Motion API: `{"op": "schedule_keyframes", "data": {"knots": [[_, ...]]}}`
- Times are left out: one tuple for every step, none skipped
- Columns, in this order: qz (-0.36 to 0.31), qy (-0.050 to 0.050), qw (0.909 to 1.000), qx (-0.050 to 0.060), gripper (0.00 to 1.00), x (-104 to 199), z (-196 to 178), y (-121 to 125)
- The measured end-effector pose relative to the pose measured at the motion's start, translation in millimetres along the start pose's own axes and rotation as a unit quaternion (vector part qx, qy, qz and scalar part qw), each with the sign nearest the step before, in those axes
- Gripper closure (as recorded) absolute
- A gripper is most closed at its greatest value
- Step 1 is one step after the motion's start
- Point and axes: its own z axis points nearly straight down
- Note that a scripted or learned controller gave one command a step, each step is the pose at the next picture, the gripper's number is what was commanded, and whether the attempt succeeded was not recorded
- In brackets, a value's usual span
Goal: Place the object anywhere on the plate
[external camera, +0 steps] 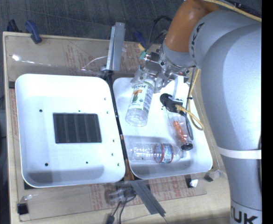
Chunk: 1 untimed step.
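Note:
A dark grey ribbed plate [77, 128] lies flat in the middle of the left bin [29, 92]. My gripper [149, 78] is over the back of the right bin [199, 164]. It is shut on the neck of a clear bottle [139, 104] with an orange and green label. The bottle hangs tilted from the fingers, its base pointing toward the bin's front left. The bottle is to the right of the wall between the two bins, well away from the plate.
A second clear bottle [156, 153] with a blue and red label lies on its side along the right bin's front. A small orange tube [180, 130] with a dark cap lies by the right wall. The arm covers the right side.

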Motion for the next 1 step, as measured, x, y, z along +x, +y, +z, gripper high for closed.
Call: {"op": "schedule_keyframes", "data": {"knots": [[-0.171, 0.0, 0.9853, -0.001, 1.0, 16.1, -59.8, -12.1]]}}
